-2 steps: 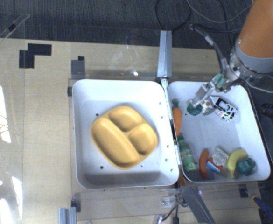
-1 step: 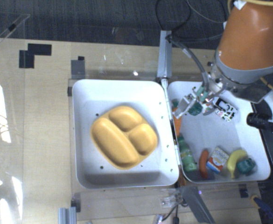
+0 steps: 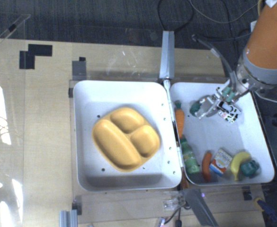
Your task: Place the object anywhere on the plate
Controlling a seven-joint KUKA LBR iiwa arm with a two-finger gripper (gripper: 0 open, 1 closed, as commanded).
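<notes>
Fingers point(image 3: 201, 109) over right bin point(image 3: 252, 141), spread slightly, nothing visibly between them (hard to be sure at this slant). Yellow plate point(image 3: 125, 138) in left bin point(image 3: 84, 141) bare. Carrot point(image 3: 179, 120), banana point(image 3: 238, 162), other toys unpicked. Task barely begun: grasp, carry, release all remain.
</notes>
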